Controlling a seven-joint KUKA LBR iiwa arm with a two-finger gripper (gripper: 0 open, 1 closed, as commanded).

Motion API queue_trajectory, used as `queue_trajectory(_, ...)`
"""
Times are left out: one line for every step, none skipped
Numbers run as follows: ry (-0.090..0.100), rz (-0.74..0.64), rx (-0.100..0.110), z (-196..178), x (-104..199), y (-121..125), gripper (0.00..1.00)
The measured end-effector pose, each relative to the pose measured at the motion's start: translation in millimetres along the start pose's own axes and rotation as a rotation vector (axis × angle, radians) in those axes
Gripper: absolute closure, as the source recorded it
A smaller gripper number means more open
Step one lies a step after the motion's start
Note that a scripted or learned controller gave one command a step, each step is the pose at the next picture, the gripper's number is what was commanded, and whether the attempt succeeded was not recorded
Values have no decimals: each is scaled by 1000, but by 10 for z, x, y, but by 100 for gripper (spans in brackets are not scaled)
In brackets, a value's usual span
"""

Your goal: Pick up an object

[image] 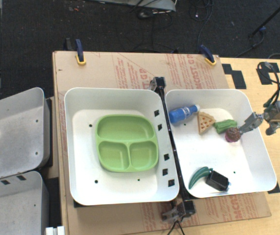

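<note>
Tool (245,125) at rt bin (257,153), beside purple obj (233,134).

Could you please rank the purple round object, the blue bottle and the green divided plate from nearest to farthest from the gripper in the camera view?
From the gripper, at the right bin's right side:
1. Purple round object, right by the fingertips.
2. Blue bottle, at the right bin's upper left.
3. Green divided plate, in the left bin.

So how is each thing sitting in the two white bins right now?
Green tray: flat in the left bin, nothing on it.
Blue bottle: lying on its side.
Waffle slice: lying flat.
Green block: beside the purple ball.
Green pepper: against the black box.
</note>
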State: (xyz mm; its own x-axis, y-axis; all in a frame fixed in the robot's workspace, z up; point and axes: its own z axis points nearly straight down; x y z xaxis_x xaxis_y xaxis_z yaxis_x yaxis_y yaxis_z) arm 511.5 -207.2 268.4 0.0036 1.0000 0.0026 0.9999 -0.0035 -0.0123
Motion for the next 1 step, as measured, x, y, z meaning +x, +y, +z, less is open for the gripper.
queue_trajectory(-3, -4, -12, -66, 10, 23, 0)
